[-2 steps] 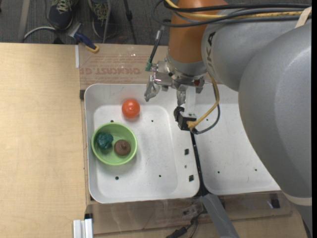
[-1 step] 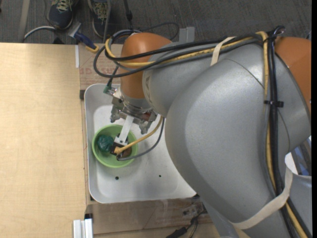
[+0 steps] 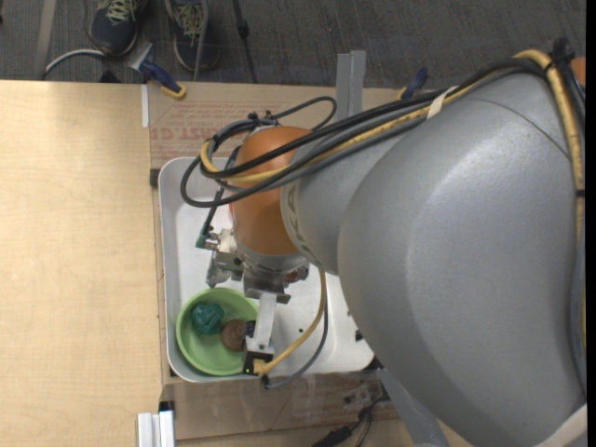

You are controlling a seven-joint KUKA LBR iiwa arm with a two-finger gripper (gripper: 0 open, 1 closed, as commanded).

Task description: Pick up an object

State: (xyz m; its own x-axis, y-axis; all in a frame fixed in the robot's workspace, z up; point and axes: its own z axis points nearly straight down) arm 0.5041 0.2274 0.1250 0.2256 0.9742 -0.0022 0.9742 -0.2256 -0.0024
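The arm's point(image 3: 466, 231) broad grey body is closest to the camera and covers the right side of the view. It narrows to an orange band point(image 3: 265, 194) above the wrist, and black and yellow cables point(image 3: 279, 147) loop over that band. Below the band, the claw point(image 3: 246, 285) points down into a shallow white bin point(image 3: 170, 250). It hangs just above the far right rim of a green bowl point(image 3: 200, 354). The wrist hides the claw's tips, so I cannot tell whether it is open or closed, and nothing can be seen held in it.

The green bowl sits in the bin's near left corner. Two small things lie inside it:
- A teal crumpled lump point(image 3: 207, 318) lies toward the bowl's middle.
- A brown round piece point(image 3: 233, 334) lies just beside the lump on the right, closest to the claw.

The bin rests on the surface, which shows pale wood point(image 3: 74, 250) to the left. A sheet of brown cardboard point(image 3: 186, 119) with red lettering lies beyond the bin. At the far edge of the surface, a blue and yellow clamp point(image 3: 160, 74) grips the board. Farther off, a pair of dark sneakers point(image 3: 154, 12) with light laces stands on grey carpet point(image 3: 391, 12).
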